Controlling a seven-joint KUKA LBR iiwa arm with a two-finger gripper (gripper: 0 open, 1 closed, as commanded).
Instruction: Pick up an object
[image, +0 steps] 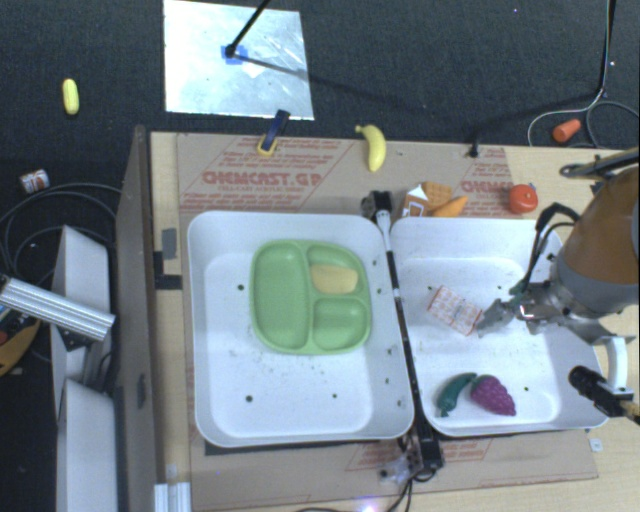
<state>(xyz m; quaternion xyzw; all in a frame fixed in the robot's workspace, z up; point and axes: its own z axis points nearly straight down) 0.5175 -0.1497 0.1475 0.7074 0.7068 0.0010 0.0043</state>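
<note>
Nearest the lens, at the front of the right bin (440, 232): purple grapes (493, 395) with a dark green pepper (455, 391) just beside them, to their left in this view.

Gripper (497, 316) low in the right bin, reaching in from the right, arm grey with orange above. Tips sit at the right edge of a small red-and-white packet (453, 309) lying flat on the bin floor; touching or just apart, cannot tell. How far the gripper is open is not readable at this size. Nothing seen held.

Packet lies to the gripper's left in this view, long axis running at a slant from upper left to lower right. Judged the nearest candidate for the pick; grapes and pepper are further off, toward the front.

Left bin (230, 400) holds a green divided plate (305, 297) with a yellow piece (334, 278) in one compartment. Outside on the bench: a banana (373, 146), orange items (440, 199).
</note>
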